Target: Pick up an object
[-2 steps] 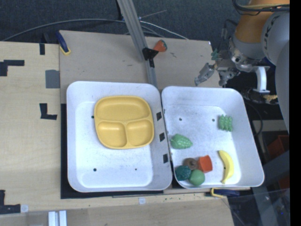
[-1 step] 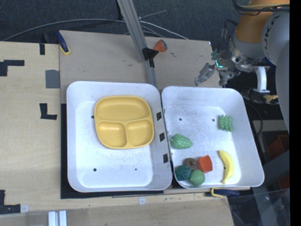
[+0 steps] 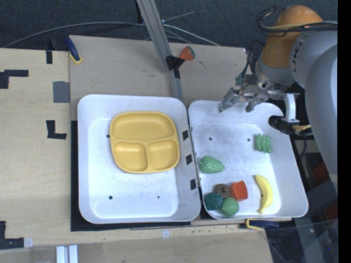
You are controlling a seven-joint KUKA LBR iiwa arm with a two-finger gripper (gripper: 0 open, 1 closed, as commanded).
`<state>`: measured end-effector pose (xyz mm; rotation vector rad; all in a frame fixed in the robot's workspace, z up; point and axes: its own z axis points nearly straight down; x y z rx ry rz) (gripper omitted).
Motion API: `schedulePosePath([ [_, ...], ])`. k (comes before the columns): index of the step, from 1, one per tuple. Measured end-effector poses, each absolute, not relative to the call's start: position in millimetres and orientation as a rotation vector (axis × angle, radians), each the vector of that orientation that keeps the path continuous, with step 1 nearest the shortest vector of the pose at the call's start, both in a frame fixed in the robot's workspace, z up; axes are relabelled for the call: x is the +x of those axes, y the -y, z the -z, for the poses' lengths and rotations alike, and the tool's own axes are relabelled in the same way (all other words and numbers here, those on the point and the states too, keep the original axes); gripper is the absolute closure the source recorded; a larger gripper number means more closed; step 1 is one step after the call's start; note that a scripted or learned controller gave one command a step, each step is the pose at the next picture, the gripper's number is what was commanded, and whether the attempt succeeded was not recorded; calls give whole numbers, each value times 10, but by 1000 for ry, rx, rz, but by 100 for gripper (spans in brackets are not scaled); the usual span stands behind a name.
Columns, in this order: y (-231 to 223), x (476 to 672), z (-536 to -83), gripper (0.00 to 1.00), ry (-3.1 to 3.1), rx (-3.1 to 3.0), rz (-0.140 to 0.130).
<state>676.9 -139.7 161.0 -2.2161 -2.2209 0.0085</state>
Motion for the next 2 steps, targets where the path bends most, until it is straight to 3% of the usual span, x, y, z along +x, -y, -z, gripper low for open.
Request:
schedulePosePath([
  [2,1381,6700,-881,0,2217,-2215,-15],
])
